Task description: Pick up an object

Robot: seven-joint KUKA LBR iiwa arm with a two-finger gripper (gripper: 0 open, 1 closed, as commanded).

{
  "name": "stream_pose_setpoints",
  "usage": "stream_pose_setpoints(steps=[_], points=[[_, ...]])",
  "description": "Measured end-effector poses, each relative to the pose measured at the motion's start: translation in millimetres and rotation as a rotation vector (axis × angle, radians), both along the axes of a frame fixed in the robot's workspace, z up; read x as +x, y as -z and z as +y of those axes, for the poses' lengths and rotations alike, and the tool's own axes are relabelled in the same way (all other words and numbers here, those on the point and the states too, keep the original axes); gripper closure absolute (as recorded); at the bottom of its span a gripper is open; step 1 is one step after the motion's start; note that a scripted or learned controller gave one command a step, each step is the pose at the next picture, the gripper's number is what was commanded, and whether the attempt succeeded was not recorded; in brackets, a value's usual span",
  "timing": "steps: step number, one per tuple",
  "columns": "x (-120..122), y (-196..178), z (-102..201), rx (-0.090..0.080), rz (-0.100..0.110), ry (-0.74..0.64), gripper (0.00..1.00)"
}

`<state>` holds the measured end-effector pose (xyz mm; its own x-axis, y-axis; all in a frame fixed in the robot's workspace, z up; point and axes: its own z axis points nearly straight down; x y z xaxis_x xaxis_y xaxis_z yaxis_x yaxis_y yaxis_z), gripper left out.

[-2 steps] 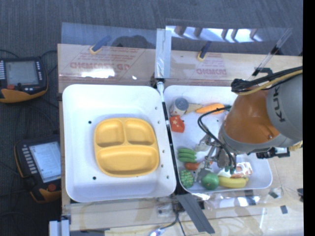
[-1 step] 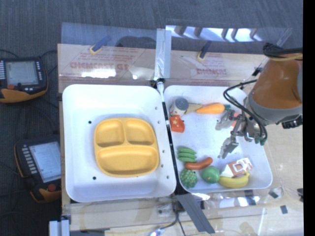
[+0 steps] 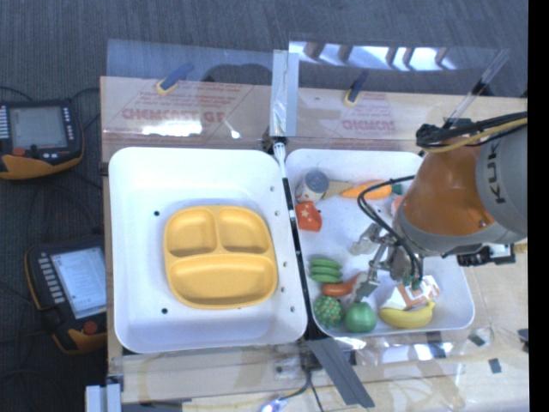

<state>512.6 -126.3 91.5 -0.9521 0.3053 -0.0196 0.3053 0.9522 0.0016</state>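
Yellow tray w/ 3 parts [image 3: 221,256] sits in left bin [image 3: 137,196]. 2 screen boxes [image 3: 39,131] on floor at left.

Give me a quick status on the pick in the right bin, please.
Gripper low in the right bin, nothing seen between its fingers. Green apple just below it, not lifted. Broccoli and banana crowd either side.

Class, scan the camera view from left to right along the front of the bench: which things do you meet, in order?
Yellow three-compartment plastic tray in the left white bin → green toy broccoli → round green toy fruit → yellow toy banana, all three in the right white bin.
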Motion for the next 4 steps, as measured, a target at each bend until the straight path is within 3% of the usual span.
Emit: stream_pose_setpoints(steps=[1,2,3,4], points=[[128,1,-27,-0.003,0.006,-0.106,0.0],[73,0,13,0.004,0.01,-0.002,0.0],[24,0,24,-0.001,0.001,0.002,0.0],[75,-1,-22,0.003,0.01,0.184,0.0]])
